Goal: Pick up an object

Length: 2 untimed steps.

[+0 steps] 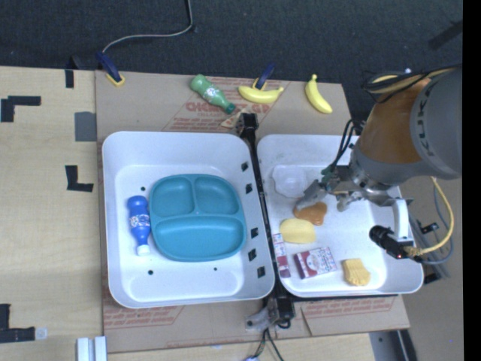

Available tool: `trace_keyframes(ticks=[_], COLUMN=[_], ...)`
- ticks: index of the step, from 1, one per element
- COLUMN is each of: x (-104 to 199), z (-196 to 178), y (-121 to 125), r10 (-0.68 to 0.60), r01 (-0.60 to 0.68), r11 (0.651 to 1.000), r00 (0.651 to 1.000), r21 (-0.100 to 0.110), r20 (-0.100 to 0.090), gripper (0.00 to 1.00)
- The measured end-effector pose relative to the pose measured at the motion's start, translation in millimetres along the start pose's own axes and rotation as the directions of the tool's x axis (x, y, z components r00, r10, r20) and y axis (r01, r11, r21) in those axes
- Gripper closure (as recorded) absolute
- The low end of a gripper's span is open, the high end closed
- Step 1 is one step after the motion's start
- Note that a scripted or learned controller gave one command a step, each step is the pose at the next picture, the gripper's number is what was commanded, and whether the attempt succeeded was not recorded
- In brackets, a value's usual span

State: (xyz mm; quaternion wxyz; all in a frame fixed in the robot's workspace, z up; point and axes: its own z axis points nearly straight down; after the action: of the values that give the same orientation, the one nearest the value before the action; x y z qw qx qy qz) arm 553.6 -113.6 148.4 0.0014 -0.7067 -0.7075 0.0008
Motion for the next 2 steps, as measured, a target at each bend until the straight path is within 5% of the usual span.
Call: trace_keyframes(ticks=[1,2], x=[9,12], z=[59,62], y=[-6,36], r10=[0.001,0.001], r01=[-0.001,-0.001], r11=[1.0,1.0], r00=[1.0,1.0], r21=[-0.002,-0.006], r20=[0.0,0.001], gripper=[0.0,0.0])
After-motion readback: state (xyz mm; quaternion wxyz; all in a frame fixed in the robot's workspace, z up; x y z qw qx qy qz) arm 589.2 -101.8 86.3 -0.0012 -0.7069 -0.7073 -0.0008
